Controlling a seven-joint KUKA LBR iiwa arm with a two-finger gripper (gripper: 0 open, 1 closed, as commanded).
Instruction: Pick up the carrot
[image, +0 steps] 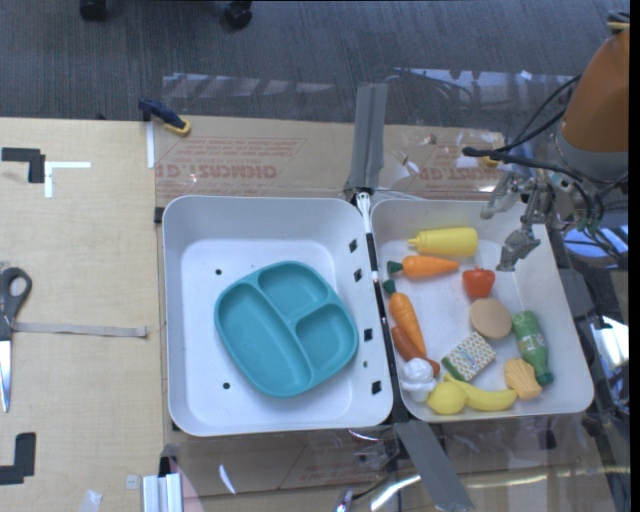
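Observation:
Two orange carrots lie in the right bin (566, 330). One carrot (430, 266) lies level near the bin's left wall, just under a yellow mustard bottle (443, 240). A second carrot (405, 315) lies slanted below it, along the left wall. My gripper (507, 228) hangs over the bin's far right part, to the right of both carrots and above a red tomato (478, 282). Its fingers stand apart and hold nothing.
The right bin also holds a tan round bun (491, 318), a green bottle (530, 343), a banana (470, 398), a cracker block (469, 355) and a white piece (417, 373). A teal divided plate (287, 328) lies in the left bin (180, 300). Scissors (10, 300) lie far left.

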